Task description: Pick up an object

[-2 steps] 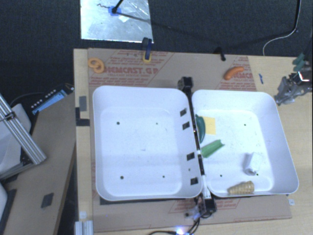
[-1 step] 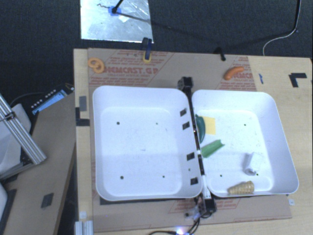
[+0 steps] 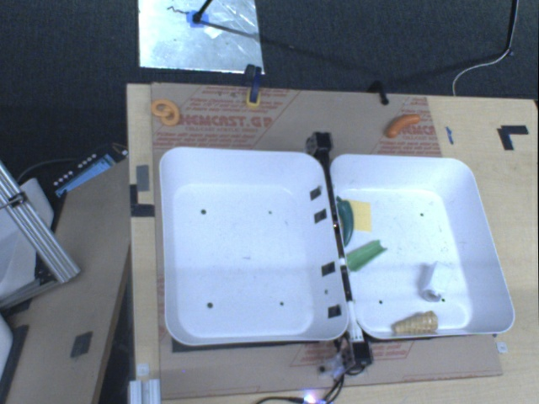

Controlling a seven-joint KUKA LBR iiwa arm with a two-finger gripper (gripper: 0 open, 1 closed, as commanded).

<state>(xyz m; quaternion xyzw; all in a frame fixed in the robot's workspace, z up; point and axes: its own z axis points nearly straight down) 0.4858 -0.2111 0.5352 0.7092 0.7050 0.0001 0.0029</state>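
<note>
The right bin [image 3: 472,194] holds several small objects. A yellow flat square [image 3: 359,215] lies near its left wall, with a dark green curved piece [image 3: 344,215] beside it against the divider. A green pod-shaped item [image 3: 365,254] lies below them. Toward the front right lies a small grey object [image 3: 429,282], and a tan cone-like piece [image 3: 416,323] rests by the front wall.
The left bin [image 3: 181,171] stands beside the right one. On the cardboard behind the bins lie an orange ring [image 3: 166,112], an orange sausage-shaped toy [image 3: 402,125] and a yellow clamp [image 3: 253,87]. A metal frame [image 3: 34,234] stands at the left.
</note>
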